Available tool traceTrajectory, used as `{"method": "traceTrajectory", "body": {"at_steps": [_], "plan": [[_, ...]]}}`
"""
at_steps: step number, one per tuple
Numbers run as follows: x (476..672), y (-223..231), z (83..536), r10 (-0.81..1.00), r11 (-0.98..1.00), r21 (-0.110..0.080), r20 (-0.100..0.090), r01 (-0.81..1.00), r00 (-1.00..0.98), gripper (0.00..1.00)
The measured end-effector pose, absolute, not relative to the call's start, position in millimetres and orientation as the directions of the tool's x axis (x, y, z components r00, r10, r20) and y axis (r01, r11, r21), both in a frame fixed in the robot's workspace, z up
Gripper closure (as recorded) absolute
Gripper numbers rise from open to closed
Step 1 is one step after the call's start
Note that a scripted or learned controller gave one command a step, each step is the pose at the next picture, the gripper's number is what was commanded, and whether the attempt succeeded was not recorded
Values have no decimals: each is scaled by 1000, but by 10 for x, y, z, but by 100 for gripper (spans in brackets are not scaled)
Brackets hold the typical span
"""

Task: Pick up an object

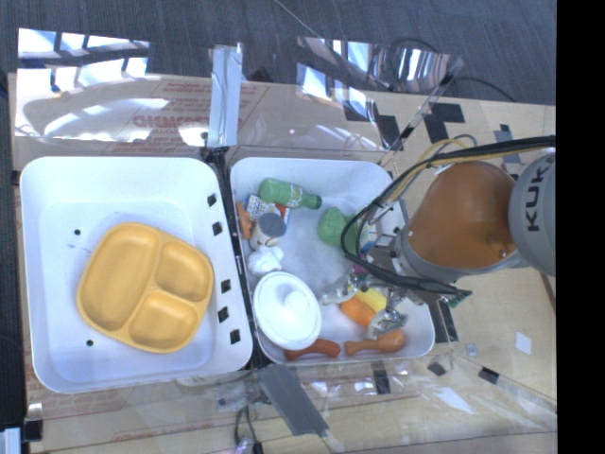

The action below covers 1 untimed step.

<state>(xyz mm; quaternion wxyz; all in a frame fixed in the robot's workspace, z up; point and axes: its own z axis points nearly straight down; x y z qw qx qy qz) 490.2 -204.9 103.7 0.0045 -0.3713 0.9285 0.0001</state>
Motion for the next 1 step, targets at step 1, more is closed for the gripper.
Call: {"method": "traceTrajectory", "body": {"at_steps": [1], "plan": [[4924,-2022,1112,-695,719,-2,-10,-695,-719,100]]}}
